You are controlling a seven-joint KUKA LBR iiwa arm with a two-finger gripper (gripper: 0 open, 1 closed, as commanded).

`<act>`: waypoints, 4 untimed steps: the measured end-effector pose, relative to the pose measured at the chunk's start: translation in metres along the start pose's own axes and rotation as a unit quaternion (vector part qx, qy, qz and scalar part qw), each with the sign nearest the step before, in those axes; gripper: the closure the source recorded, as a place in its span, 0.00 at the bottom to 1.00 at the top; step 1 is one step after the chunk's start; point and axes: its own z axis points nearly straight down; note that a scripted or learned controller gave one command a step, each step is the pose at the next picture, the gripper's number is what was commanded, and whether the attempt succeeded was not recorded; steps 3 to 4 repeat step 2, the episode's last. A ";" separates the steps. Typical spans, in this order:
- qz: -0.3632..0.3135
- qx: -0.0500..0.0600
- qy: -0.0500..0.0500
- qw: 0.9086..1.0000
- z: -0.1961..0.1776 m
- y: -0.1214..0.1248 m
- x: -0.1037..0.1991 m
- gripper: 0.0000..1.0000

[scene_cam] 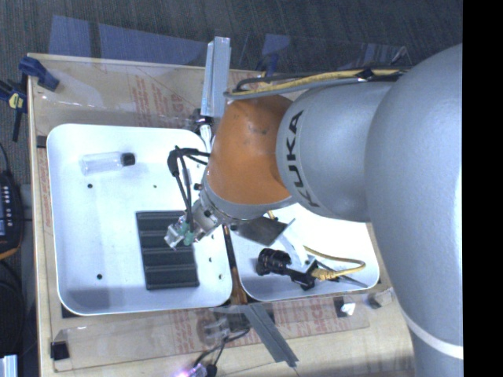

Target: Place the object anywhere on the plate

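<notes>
Camera view: gripper [180,234] hangs over the right edge of the black ribbed plate [167,250] in the left bin [71,210], jaws' state cannot be told; clear vial with a black cap [108,162] lies above-left of the plate, well apart.

Two white bins [67,210], one dark ridged plate [161,258], one clear vial [108,162] and one black tool [283,265] are counted.

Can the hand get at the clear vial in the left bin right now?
Probably yes. The clear vial lies alone on open floor near the far side of the left bin, with nothing over it. The hand sits above the dark ridged plate, nearer the camera.
</notes>
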 end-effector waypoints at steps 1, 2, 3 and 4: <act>-0.138 0.001 0.001 0.990 0.109 0.056 0.060 1.00; -0.357 0.001 0.001 0.934 0.109 0.042 0.072 1.00; -0.357 0.001 0.001 0.934 0.109 0.042 0.072 1.00; -0.357 0.001 0.001 0.934 0.109 0.042 0.072 1.00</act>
